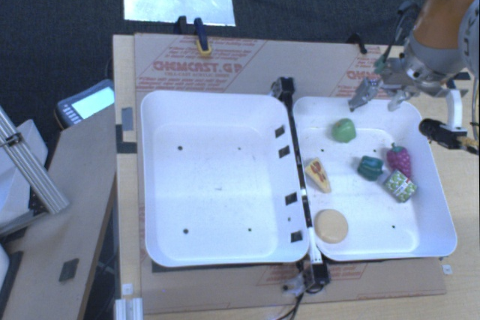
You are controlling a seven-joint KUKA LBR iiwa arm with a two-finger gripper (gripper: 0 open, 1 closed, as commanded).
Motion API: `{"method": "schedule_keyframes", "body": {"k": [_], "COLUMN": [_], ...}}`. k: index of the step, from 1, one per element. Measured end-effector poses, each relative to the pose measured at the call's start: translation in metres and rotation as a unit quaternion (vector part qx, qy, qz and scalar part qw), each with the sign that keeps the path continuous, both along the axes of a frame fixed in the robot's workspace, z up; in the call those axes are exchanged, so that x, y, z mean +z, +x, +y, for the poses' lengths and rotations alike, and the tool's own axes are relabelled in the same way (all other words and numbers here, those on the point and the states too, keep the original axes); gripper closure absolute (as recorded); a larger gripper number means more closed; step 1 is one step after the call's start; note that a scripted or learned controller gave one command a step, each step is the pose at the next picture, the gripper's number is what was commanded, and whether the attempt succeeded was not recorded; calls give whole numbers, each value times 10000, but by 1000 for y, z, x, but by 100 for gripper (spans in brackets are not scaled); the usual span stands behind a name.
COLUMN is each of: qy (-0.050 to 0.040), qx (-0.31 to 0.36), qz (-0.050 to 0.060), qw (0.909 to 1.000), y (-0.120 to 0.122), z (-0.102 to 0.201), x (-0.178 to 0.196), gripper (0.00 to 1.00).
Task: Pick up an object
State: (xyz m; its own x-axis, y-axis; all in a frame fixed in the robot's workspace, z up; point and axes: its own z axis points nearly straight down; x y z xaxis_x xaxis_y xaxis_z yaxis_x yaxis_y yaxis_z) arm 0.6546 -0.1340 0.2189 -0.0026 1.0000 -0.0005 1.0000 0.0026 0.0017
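You have the gripper (381, 92) spread wide and holding nothing above the right bin (435, 225) back rim, so this reads as approach: next, descend onto the green object (344, 130) lying just below-left and close.

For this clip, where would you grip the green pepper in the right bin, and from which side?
Judging from the view, come straight down from above and close the pincer across the green pepper at its rounded middle. It sits alone near the far wall of the right bin, with bare floor on every side, so both fingers should have room.
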Motion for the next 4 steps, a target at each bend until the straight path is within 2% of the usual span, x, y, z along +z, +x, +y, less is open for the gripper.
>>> {"method": "schedule_keyframes", "body": {"k": [1,2,3,4], "qy": [1,-2,-5,3], "qx": [19,29,-29,47], "qz": [-15,-29,27,-81], "qw": [10000,10000,10000,10000], "y": [15,16,-54,-18], "z": [22,21,-11,60], "x": [-3,8,0,118], "gripper": [0,100,100,100]}}
